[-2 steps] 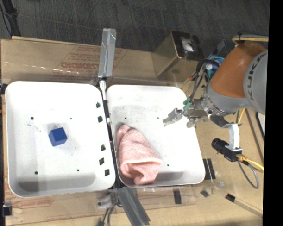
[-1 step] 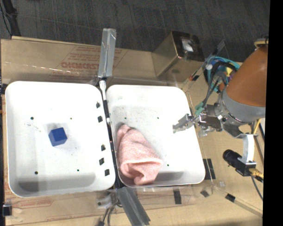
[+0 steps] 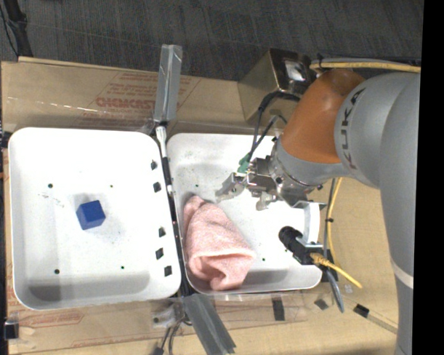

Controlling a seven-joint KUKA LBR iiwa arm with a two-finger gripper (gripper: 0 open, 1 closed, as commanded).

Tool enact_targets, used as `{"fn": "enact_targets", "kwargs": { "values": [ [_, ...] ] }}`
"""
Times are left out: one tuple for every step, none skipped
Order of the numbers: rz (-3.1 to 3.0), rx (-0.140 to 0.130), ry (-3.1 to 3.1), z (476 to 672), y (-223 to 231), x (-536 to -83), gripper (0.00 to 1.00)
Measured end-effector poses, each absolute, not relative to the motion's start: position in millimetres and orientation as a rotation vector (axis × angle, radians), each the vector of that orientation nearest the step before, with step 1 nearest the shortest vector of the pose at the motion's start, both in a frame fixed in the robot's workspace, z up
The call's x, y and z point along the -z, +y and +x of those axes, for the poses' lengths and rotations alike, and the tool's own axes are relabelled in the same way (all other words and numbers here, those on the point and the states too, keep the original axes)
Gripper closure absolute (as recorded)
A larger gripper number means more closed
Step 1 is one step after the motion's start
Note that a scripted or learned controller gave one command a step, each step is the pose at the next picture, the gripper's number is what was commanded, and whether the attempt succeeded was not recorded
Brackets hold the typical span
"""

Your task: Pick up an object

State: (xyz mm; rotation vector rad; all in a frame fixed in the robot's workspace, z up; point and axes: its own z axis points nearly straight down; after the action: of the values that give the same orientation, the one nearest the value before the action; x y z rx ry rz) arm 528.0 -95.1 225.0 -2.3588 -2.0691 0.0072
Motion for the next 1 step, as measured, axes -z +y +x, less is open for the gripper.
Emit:
{"fn": "enact_targets", "kwargs": {
  "values": [
    [-2.348,-0.008,-2.078,544.3,-121.5,-101.2,0.0]
  ]
}}
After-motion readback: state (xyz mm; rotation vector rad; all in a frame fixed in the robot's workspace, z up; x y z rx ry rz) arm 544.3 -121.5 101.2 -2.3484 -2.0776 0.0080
